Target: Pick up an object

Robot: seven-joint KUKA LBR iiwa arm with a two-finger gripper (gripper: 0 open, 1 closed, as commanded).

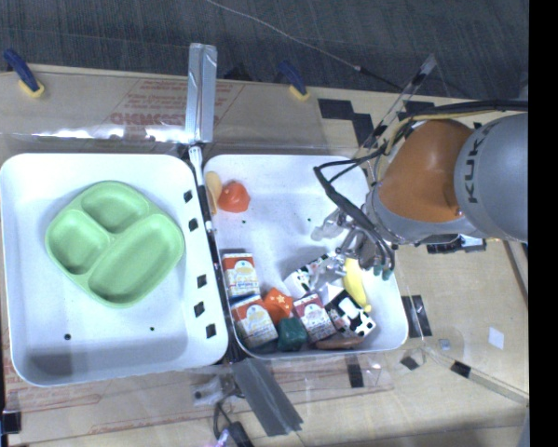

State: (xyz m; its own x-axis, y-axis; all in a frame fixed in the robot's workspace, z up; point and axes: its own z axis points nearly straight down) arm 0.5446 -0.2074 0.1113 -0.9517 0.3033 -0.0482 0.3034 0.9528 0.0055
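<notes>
Two white bins [36, 277] sit on my bench, and my gripper [351, 250], maybe shut, I cannot tell, crowds the yellow banana [356, 285] and could knock neighbours aside.

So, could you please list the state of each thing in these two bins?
green divided plate: upright, lying in the left bin.
orange toy: alone near the right bin's top left corner.
small cartons: clustered along the right bin's lower edge.
yellow item: lying under the tool.
tool: low over the right bin's pile.
</notes>
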